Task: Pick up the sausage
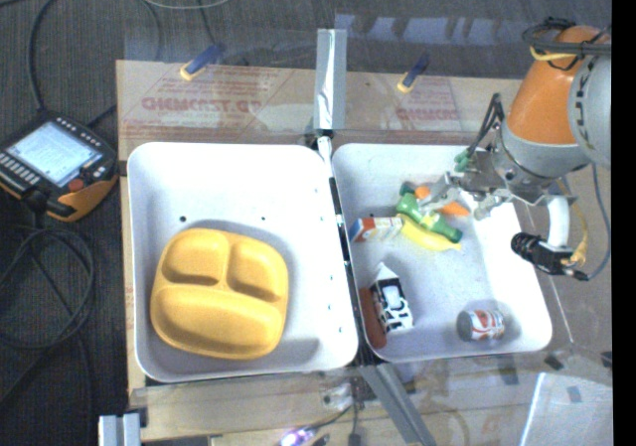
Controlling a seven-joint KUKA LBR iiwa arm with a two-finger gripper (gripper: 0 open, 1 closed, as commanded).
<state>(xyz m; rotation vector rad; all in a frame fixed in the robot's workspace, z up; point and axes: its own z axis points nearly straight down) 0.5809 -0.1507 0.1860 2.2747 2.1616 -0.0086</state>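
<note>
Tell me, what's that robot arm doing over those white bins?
The grey and orange arm reaches in from the right, and its gripper is down over a pile of toy food in the right bin. The brown sausage it should pick up lies at that bin's near left edge, beside a small carton, apart from the gripper. The left bin holds a yellow tray.

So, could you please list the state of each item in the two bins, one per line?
Yellow tray: upright, compartments up, in the left bin.
Sausage: lying along the right bin's left wall, untouched.
Black-and-white carton: tipped on its side.
Can: on its side.
Green and yellow toys: piled together beside the gripper.
</note>
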